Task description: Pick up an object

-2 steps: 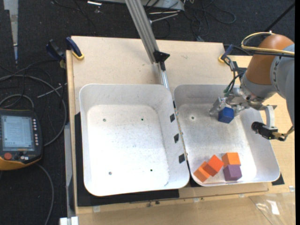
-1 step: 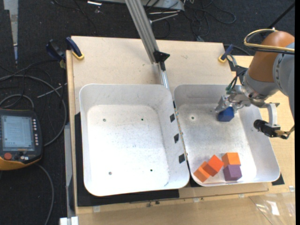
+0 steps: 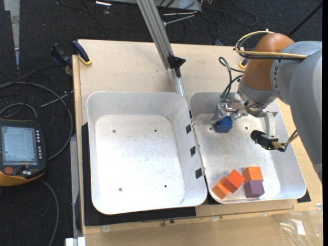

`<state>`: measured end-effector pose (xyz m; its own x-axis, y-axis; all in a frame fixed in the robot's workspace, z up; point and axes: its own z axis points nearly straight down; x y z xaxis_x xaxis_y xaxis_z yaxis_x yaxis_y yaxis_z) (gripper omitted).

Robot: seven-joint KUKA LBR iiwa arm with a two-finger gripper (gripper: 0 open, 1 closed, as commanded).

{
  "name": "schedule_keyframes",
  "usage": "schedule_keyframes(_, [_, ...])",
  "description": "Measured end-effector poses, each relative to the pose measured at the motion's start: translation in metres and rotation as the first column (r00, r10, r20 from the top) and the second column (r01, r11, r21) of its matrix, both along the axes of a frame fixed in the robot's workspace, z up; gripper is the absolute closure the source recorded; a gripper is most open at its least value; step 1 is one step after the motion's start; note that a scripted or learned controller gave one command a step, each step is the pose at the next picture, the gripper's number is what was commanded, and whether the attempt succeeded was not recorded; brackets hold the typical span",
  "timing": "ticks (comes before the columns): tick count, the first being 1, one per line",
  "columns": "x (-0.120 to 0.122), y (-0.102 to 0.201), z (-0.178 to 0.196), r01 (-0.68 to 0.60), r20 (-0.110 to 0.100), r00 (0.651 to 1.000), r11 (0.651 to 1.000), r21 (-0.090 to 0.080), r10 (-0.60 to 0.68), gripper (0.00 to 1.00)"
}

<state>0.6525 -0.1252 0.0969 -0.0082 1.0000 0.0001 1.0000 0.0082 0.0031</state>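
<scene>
My gripper (image 3: 224,118) hangs over the upper left part of the right bin (image 3: 287,158), reaching down from the orange-banded wrist (image 3: 264,60). A small blue block (image 3: 223,124) sits between the fingertips, and the gripper is shut on it. Near the front of the same bin lie an orange block (image 3: 229,183), a smaller orange block (image 3: 252,173) and a purple block (image 3: 254,188), packed close together.
The left bin (image 3: 102,106) lies beside the right one, with black clips along their shared rim (image 3: 193,150). A slanted metal pole (image 3: 159,32) comes down from the back to the bins' far edge. A black cable end (image 3: 261,139) dangles from the wrist over the right bin.
</scene>
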Motion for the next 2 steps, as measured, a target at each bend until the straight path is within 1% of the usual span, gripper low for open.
schedule_keyframes(1, [-0.035,-0.025,0.001,0.01,0.0,1.0,1.0,-0.001,-0.01,1.0])
schedule_keyframes(2, [-0.002,0.052,0.104,0.0,0.007,1.0,1.0,0.001,0.0,1.0])
